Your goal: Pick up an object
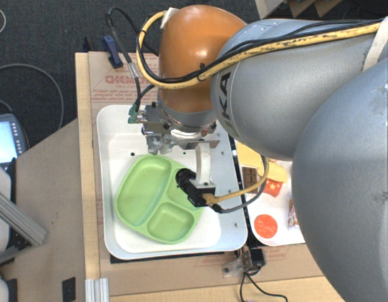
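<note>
Gripper (157, 140): low over the far rim of the green plate (146, 197); whether it is apart or together cannot be told.
Green plate: divided, lying flat in a white bin (109, 168). Probably light, stiff, smooth plastic; the raised rim looks the best hold.
Orange disc (266, 225): right of the plate, in the neighbouring bin.

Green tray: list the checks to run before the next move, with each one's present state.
1. Tray lies open side up in the left bin: ok.
2. Gripper is over the left bin, at the tray's far rim: ok.
3. Gripper touches the tray: cannot tell.
4. Nothing lies in the tray's visible compartments: ok.
5. Tray sits apart from the bin's left wall, leaving room there: ok.
</note>
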Available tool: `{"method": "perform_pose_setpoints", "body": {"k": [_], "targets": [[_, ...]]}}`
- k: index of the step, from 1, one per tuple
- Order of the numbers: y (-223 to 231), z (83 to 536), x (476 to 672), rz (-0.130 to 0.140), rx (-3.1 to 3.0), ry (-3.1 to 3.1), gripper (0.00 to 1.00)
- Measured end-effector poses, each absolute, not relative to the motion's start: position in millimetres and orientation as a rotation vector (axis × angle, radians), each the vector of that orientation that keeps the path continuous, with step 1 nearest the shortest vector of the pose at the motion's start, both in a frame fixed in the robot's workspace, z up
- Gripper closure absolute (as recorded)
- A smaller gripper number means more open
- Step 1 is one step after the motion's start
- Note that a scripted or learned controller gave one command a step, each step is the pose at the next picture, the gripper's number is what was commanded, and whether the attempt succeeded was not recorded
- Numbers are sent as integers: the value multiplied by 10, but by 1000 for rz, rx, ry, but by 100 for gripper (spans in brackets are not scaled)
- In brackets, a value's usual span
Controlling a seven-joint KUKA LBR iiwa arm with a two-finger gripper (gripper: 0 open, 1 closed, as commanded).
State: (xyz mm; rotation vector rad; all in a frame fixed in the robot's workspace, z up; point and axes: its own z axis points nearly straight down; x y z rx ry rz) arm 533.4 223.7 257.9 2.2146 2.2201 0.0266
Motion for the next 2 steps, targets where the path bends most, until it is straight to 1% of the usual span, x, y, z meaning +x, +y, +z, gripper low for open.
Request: {"method": "perform_pose_setpoints", "body": {"k": [1, 2], "targets": [[1709, 3536, 5610, 18, 2221, 2210, 100], [1108, 1561, 5157, -28, 2236, 2221, 100]]}}
